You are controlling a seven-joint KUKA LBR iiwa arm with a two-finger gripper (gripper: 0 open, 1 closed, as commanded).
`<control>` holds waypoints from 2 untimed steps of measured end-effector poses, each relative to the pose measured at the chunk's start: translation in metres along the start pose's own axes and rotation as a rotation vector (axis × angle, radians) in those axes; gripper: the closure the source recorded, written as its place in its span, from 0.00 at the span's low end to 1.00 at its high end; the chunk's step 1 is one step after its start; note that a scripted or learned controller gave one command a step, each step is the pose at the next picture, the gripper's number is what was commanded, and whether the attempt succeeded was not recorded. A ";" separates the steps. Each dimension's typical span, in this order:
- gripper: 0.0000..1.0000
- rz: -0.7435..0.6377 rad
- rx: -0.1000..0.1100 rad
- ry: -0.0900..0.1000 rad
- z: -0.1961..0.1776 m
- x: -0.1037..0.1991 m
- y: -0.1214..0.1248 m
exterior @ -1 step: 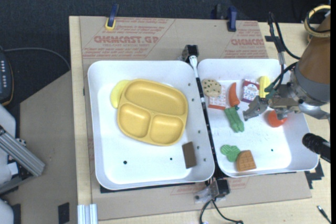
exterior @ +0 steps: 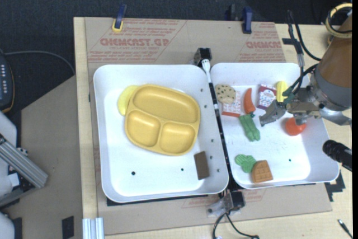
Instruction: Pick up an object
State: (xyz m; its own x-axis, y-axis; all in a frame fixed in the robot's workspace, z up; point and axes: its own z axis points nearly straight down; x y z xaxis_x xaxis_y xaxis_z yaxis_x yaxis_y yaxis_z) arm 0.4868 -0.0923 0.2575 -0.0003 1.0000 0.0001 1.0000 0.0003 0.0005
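Several toys sit in the right bin (exterior: 313, 173); gripper (exterior: 271, 116) hangs over its middle, fingers spread, nothing between them. Nearest target, I'd judge: green pickle-like piece (exterior: 250, 126), just left & slightly below fingertips, close but apart. Its long axis runs upper-left to lower-right, fat end toward bin's near side. Red round piece (exterior: 294, 127) lies just right of the claw, under the wrist.
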 end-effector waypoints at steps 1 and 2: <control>0.00 0.000 0.007 0.002 0.055 0.011 -0.001; 0.00 0.001 0.006 0.002 0.108 0.012 -0.002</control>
State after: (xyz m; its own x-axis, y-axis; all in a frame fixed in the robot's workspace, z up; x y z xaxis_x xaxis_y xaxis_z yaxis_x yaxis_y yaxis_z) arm 0.4852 -0.0807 0.1494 0.0007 1.0000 0.0021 1.0000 -0.0007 -0.0060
